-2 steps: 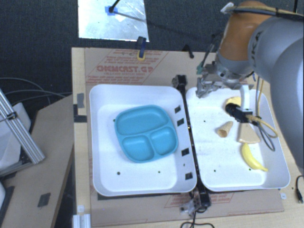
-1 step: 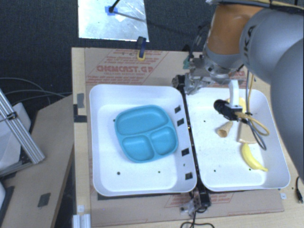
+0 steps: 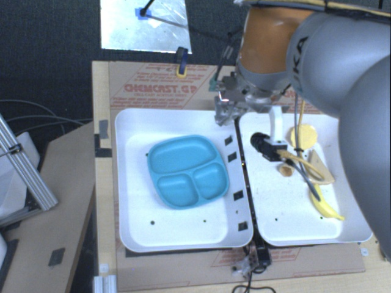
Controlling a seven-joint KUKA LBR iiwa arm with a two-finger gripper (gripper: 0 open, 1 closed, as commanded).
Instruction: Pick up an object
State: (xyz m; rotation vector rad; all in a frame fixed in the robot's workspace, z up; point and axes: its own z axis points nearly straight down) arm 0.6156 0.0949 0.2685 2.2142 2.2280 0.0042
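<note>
The big grey arm fills the right side, sweeping in over the right bin, with its orange band sitting high at the far end of the bench. Beneath everything lies a brown cardboard sheet with red lettering, and on it are the two white bins, side by side and touching along the middle. The left bin carries one item, a blue divided plate, lying flat near its centre with the two smaller compartments toward the near side. Beyond the cardboard, at the far left, a shiny silver sheet lies on the dark floor.

Over to the right bin, where the loose objects cluster toward its right half. There is a pale yellow disc at the far end of the group, then tan wooden pieces crossing each other just nearer than it. A yellow banana is the nearest of the lot, partly tucked under the arm's edge. A small tan round piece sits just left of the wooden pieces.

The gripper hangs at the far rim, right where the two bins meet, well apart from the cluster and beyond the plate's far right corner. Whether it is spread or closed, or has hold of anything, cannot be told from this angle.
</note>
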